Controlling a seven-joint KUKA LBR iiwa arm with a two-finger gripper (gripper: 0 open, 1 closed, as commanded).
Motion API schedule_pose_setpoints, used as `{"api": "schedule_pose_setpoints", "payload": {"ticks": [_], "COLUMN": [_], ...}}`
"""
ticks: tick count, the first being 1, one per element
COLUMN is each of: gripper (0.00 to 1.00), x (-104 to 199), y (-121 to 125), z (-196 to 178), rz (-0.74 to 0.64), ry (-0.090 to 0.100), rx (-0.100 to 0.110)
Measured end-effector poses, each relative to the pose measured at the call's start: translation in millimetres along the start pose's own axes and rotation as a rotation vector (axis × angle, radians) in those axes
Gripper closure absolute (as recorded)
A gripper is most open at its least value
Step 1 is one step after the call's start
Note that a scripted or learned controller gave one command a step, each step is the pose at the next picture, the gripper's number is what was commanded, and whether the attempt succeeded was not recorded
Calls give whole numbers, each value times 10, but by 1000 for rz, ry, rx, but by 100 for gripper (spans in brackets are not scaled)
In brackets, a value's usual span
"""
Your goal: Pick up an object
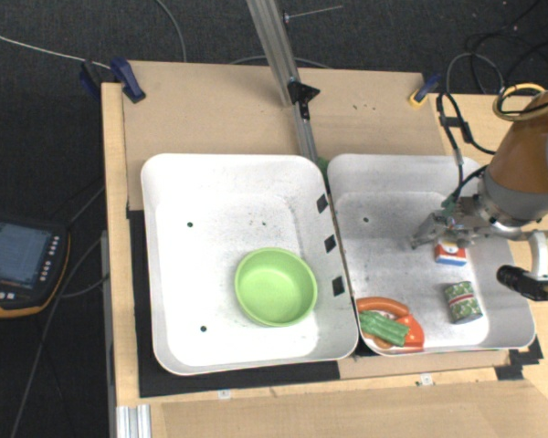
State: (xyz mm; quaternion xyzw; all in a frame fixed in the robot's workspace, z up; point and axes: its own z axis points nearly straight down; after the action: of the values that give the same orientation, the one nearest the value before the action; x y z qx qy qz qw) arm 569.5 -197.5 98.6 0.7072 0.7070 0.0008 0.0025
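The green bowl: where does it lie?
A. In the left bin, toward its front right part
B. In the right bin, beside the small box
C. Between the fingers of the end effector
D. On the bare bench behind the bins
A: the green bowl sits upright on the floor of the left bin, far from the end effector over the right bin.

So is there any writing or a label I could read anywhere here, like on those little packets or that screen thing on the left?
None of it reads clearly.
Small white box with red and blue print, below the gripper: print too blurred to read.
Small green patterned packet: markings too small to read.
Orange-edged handheld control pad with a grey screen on the floor: screen contents unreadable.
Round green plastic bowl: no text visible.
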Motion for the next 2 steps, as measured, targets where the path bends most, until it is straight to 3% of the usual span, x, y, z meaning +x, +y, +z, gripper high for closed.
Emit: {"api": "schedule_pose_setpoints", "payload": {"ticks": [1,2], "gripper": [100,100], "x": [-9,-69], "y": [14,55], "z": [-128,-573], "rz": [0,0], "ry": [-2,1], "rx": [-5,0]}}
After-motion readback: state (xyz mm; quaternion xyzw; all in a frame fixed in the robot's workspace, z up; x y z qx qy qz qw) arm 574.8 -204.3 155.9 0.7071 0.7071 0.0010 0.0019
